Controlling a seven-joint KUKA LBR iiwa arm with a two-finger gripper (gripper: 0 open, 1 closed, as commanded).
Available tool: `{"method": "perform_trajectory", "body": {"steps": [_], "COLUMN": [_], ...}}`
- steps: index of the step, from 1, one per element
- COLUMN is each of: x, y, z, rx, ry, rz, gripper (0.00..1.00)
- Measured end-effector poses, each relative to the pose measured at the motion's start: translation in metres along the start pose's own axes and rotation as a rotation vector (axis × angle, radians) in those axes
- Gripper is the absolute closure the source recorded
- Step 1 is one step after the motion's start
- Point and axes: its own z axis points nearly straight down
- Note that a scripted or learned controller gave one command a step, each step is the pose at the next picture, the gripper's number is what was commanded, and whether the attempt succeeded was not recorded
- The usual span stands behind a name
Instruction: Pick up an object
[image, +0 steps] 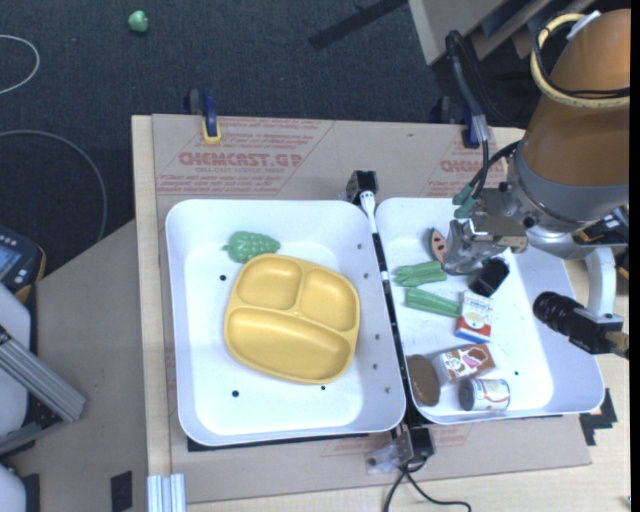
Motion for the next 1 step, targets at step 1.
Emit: {"method": "perform_trajectory", "body": {"steps": [1], "x": [-0.0174], "y": [-0.0159], "z": [-0.1803], "rx": [-0.015], "ry": [0.0], "rz": [0.005], "gripper": [1.0]}}
